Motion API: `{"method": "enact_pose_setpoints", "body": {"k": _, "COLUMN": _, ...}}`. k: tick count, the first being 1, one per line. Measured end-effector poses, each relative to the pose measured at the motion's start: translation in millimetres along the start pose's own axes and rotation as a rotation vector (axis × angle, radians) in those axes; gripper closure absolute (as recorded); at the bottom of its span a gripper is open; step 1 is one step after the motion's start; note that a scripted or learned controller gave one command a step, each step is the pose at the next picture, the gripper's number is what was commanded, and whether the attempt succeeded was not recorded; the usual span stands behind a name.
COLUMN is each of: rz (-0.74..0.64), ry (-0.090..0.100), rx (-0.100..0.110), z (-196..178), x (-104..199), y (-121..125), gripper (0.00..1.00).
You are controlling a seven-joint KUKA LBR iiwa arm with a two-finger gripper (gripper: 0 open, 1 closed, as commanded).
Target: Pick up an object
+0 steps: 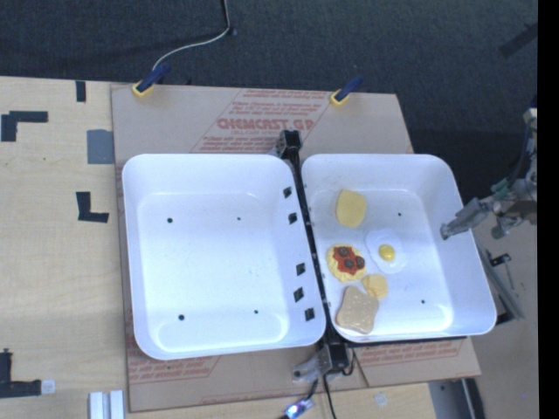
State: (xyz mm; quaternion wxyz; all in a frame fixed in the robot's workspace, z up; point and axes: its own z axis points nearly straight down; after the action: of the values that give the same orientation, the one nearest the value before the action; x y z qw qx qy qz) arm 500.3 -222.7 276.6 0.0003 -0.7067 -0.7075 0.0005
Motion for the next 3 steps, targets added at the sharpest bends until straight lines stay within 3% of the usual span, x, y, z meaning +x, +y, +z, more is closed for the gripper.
{"method": "enact_pose_setpoints", "body": {"k": 1, "rz": -0.002, "ry": 0.0, "rx": 0.0, "z": -10, "x": 0, "y": 0, "gripper": 1.0}}
{"method": "enact_pose_setpoints", "body": {"k": 2, "rz": -0.005, "ry": -0.007, "rx": -0.019, "z": -153, "x": 11, "y": 63, "gripper": 1.0}}
{"method": "enact_pose_setpoints", "body": {"k": 3, "rz": -0.002, "ry": -0.006, "rx": -0.014, "z": -266, "x": 9, "y": 67, "gripper": 1.0}}
